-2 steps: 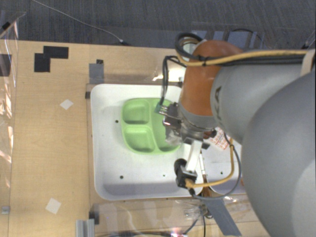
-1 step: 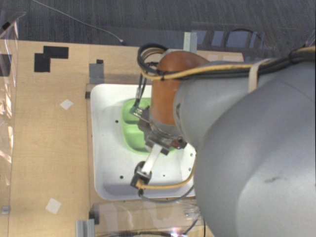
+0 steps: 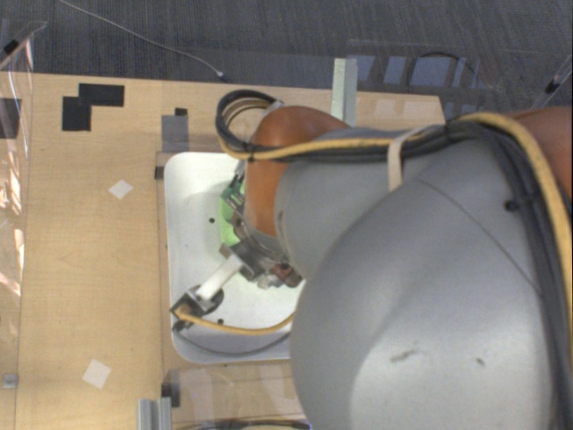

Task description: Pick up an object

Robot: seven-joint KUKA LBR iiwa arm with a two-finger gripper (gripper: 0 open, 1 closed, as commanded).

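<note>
The grey arm with its orange band reaches from the right over the white bin [image 3: 190,206] and covers most of it. My gripper [image 3: 262,270] hangs low over the bin's middle, largely hidden under the wrist. A green object [image 3: 231,215] lies in the bin right at the wrist's left edge, partly covered by the arm. From here I cannot make out whether the gripper touches or holds it.
A small dark speck [image 3: 208,221] lies on the bin floor left of the green object. The wooden bench [image 3: 89,267] stretches to the left, with black markers [image 3: 89,104] at its far corner. The arm hides the second bin.
</note>
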